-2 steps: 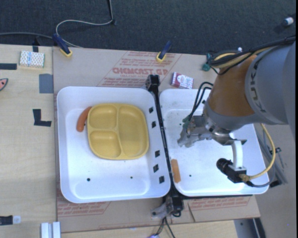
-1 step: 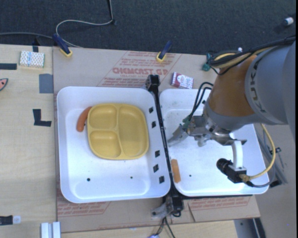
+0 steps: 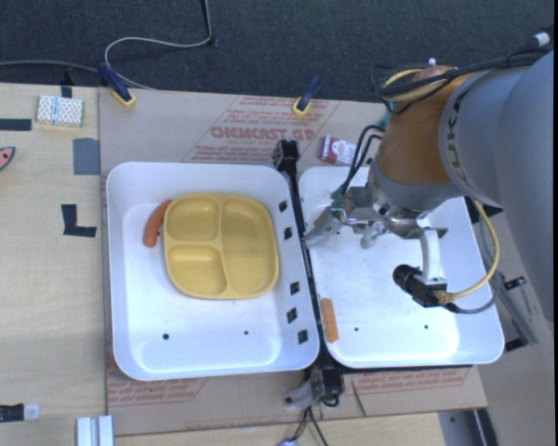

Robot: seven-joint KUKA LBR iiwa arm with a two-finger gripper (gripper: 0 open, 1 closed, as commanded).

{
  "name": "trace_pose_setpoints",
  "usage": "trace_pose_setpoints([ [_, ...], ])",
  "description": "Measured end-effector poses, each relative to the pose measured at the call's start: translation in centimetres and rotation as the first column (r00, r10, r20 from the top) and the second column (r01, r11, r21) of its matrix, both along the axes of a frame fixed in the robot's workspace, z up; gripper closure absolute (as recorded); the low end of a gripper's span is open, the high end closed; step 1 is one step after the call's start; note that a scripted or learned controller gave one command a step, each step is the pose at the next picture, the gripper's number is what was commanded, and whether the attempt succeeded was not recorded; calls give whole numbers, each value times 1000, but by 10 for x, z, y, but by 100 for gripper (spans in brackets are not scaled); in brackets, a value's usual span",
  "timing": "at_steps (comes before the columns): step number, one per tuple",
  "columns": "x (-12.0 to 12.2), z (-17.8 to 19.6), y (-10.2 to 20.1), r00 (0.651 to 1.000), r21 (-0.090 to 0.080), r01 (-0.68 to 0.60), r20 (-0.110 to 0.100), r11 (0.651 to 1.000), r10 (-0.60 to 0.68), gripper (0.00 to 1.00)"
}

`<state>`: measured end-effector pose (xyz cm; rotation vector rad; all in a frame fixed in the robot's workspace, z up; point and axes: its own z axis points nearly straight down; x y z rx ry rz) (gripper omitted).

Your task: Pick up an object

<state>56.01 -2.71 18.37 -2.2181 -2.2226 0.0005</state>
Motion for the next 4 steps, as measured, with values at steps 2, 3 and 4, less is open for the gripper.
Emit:
trace_pose_setpoints([
  [2,108,0,35,1000,-2,0,1,1000,0,0],
  [3,108,10,34,1000,-5,-1,0,1000,1,100],
  [4,108,10,35,1000,-6,-1,0,1000,1,0],
])
